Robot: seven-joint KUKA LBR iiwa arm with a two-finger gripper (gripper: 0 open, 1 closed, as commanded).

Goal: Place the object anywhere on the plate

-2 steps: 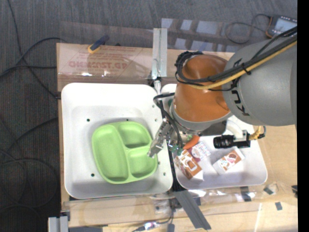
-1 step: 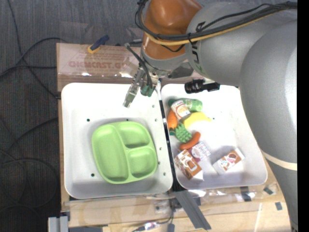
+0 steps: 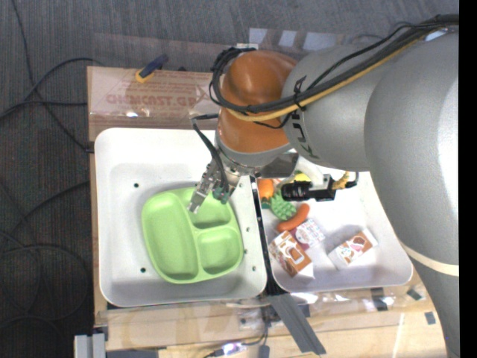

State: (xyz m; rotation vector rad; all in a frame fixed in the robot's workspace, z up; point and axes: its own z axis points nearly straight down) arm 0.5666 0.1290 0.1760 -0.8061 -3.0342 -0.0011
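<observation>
A light green divided plate (image 3: 190, 237) lies in the left white bin (image 3: 123, 177). My gripper (image 3: 212, 194) hangs just over the plate's upper right compartment, next to the wall between the two bins. A small dark green thing (image 3: 222, 195) shows at the gripper's tip. I cannot make out whether it is held or resting on the plate. The orange band and the grey arm hide the back part of both bins.
The right bin (image 3: 387, 267) holds several toy foods: an orange carrot (image 3: 299, 213), a green bumpy piece (image 3: 282, 206), a brown-and-white carton (image 3: 291, 252), a small white carton (image 3: 352, 248) and a pink-white packet (image 3: 310, 233). A cardboard sheet (image 3: 141, 99) lies behind the bins.
</observation>
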